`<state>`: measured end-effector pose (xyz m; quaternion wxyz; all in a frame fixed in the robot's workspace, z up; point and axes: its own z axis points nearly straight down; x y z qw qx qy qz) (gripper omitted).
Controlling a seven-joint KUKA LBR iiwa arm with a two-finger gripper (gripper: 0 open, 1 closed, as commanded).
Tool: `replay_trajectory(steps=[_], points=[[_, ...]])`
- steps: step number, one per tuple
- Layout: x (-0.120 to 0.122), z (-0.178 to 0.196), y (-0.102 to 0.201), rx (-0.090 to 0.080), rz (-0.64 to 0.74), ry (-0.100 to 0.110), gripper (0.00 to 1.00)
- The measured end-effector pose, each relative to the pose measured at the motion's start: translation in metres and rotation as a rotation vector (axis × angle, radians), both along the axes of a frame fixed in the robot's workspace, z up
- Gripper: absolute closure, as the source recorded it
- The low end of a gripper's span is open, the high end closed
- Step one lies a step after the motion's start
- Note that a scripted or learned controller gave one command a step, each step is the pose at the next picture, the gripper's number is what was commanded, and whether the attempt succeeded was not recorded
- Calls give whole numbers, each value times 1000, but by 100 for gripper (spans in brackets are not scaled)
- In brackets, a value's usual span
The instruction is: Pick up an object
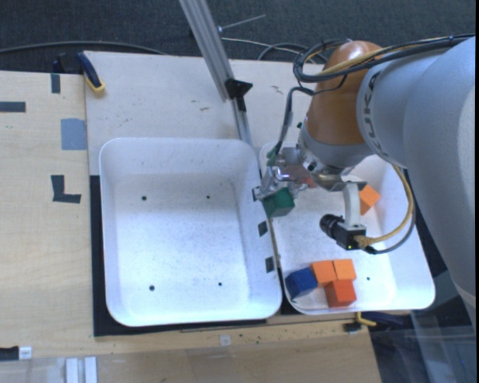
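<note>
My gripper [278, 191] hangs over the left side of the right bin [419, 292], close to the wall it shares with the left bin. A green block [282, 203] sits between its fingers, and they are shut on it. The block's upper part is covered by the gripper body. Near the right bin's front edge lie a blue block [301, 282], two orange blocks [334, 270] and a red-orange block [341, 294], all packed together. Another orange block [369, 198] shows further back, partly under the arm.
The left bin [176, 147] is to the gripper's left. A slanted metal bar [210, 45] reaches down to the bins' back corner. A black fitting with a yellow cable [339, 231] hangs from the wrist. A yellow-and-blue tool [91, 73] lies at the bench's back left.
</note>
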<state>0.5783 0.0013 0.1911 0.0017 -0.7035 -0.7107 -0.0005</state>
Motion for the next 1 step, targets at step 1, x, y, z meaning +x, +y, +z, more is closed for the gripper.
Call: replay_trajectory(steps=[1], points=[[-68, 0, 62, -1, -3, 7, 100]])
